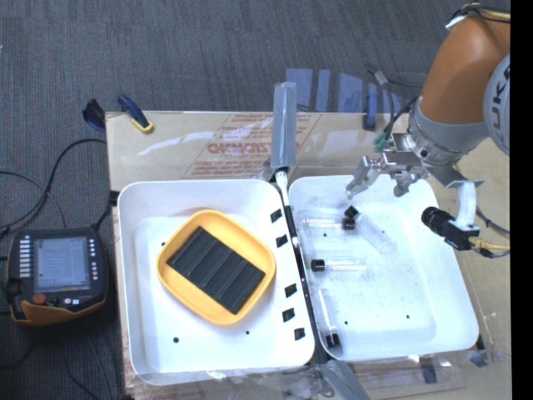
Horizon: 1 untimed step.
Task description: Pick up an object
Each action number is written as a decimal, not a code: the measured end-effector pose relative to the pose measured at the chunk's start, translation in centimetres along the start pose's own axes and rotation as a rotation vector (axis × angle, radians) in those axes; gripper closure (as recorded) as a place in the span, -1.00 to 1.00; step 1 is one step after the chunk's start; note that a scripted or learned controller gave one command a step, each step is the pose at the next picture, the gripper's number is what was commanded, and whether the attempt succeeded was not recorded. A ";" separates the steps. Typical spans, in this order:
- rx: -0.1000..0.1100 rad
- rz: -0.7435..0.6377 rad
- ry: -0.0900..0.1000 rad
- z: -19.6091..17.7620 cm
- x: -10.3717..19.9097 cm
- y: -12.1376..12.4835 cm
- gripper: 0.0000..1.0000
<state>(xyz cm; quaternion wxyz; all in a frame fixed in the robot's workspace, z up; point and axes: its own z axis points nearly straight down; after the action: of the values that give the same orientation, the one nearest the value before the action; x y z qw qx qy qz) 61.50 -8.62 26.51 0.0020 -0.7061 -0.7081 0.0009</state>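
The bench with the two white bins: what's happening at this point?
A KUKA arm reaches in over the right bin, its gripper spread open above the far edge and holding nothing. Several clear tubes with black caps lie scattered in that bin, the nearest one just below the gripper. The left bin holds a yellow tray with a dark ribbed insert. No pick has been made yet.

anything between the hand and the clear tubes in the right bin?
Nothing visible. The hand hangs over the right bin's far edge; the nearest black-capped clear tube lies in the open on the bin floor, with no other object between them.
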 end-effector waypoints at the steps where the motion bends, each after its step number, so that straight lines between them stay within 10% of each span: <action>1: 0.001 0.034 0.000 10.8 -7.1 0.6 -1.00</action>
<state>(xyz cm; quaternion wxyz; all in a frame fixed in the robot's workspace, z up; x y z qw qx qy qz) 62.03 -15.69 15.68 0.0023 -0.7179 -0.6961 0.0012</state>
